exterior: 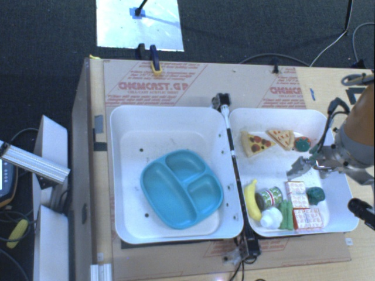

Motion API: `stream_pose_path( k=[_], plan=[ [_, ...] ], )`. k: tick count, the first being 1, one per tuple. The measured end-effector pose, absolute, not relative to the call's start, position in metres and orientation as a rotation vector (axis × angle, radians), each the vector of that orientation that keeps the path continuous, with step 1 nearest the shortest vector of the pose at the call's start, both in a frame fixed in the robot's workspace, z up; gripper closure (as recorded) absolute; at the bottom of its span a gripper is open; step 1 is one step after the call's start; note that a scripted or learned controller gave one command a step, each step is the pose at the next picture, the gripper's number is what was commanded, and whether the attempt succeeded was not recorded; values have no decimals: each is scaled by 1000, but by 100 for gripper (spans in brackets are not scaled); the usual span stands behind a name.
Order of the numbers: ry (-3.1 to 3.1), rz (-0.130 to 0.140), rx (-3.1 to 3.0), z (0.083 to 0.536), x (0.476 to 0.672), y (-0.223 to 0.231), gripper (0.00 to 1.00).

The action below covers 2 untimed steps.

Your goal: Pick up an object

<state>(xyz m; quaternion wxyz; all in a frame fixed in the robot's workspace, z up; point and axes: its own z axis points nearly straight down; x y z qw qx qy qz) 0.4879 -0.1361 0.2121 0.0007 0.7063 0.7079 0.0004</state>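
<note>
Right now the claw [299,167] hangs low over the right bin [337,226], reaching in from the right with the grey arm [358,134] behind it. Its tip is blurred, so I cannot tell how far it is parted, and nothing is plainly seen in its hold. The choice of objects all lies in this bin: two toy pizza slices [256,143] and [282,138] near the far wall, a small teal lump [302,144] just beside them, and along the near wall a banana [252,199], a small can [270,197], a white bottle [271,218], a green strip [286,214], two red and white boxes [296,194] and [307,218], and a dark green round thing [316,194]. The claw sits over bare floor between the pizza group and the near cluster, nearest the upper box. The left bin [129,133] carries just a blue divided plate [181,187]. The risk, as I judge it, is a close on nothing, since the spot beneath looks bare. If it drifts toward the near cluster, the crowding may let a finger land on top of a box or nudge the can away, and the flat boxes offer little edge to catch.
</note>
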Motion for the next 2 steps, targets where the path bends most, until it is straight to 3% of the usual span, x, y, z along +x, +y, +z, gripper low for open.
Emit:
stream_pose_path(
  k=[1, 2],
  plan=[
    [2221, -2, 2221, 149, 486, -207, 0],
    [2222, 8, 2217, 88, 500, -202, 0]
  ],
)
